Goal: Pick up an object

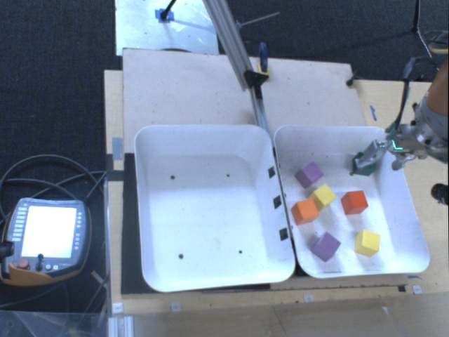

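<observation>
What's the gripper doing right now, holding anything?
Gripper: over the right bin, above the blocks, nothing seen between its fingers; open or shut cannot be told.

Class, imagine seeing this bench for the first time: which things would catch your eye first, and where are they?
Bright cubes cluster in the right bin: two purple, two yellow and two orange-red, such as the orange-red cube. The gripper hangs over that bin's far right part, above the cubes. A control pendant with a lit screen lies on the floor at far left.
</observation>
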Controlling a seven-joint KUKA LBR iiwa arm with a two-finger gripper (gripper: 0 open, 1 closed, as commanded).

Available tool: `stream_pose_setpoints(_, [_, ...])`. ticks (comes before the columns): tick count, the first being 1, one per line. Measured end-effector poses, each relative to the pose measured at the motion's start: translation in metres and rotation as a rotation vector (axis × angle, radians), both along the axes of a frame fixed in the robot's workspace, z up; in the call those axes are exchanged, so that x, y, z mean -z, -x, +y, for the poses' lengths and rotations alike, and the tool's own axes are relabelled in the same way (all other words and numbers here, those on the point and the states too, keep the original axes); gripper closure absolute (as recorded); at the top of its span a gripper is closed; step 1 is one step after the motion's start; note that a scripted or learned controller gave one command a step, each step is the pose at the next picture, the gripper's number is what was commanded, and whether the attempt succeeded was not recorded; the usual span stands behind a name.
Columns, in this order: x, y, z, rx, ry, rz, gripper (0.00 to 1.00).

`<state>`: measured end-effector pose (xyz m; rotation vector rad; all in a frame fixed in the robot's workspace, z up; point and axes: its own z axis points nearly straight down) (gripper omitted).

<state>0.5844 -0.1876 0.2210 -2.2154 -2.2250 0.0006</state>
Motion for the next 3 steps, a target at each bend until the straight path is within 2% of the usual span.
stream_pose_setpoints(1, [-0.002, -0.001, 0.0, -0.001, 0.001, -0.003, 0.0])
stream_pose_setpoints(3, [0.104, -0.012, -0.008, 0.002, 0.001, 0.001, 0.0])
